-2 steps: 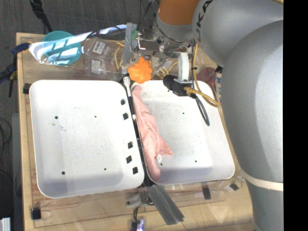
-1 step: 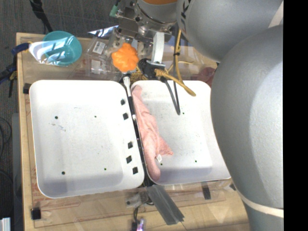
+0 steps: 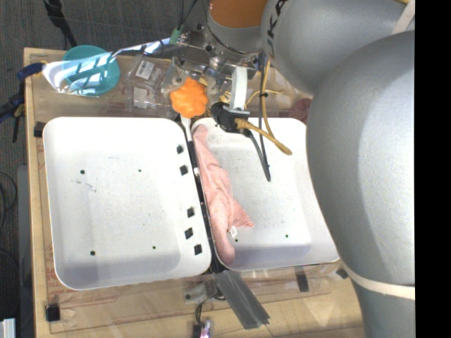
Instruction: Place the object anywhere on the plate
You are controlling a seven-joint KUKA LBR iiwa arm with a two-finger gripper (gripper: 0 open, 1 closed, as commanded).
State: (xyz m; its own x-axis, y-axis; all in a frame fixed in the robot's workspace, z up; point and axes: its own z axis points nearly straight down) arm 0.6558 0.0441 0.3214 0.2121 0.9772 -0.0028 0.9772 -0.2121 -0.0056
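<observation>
A teal plate [image 3: 88, 69] lies on the bench at the back left, beyond the left bin, with crinkled clear plastic partly over it. My gripper [image 3: 201, 101] hangs over the far rim where the two bins meet. A small, lumpy orange object [image 3: 189, 98] is between its fingers, just under the wrist. The gripper is shut on it. The orange object is to the right of the plate and apart from it.
A pink cloth [image 3: 218, 196] lies along the left wall of the right bin [image 3: 282, 210]. The left bin [image 3: 113, 196] has only small dark marks. Clear plastic packaging [image 3: 144, 83] lies between the plate and the gripper. Yellow and black cables [image 3: 264, 143] dangle over the right bin.
</observation>
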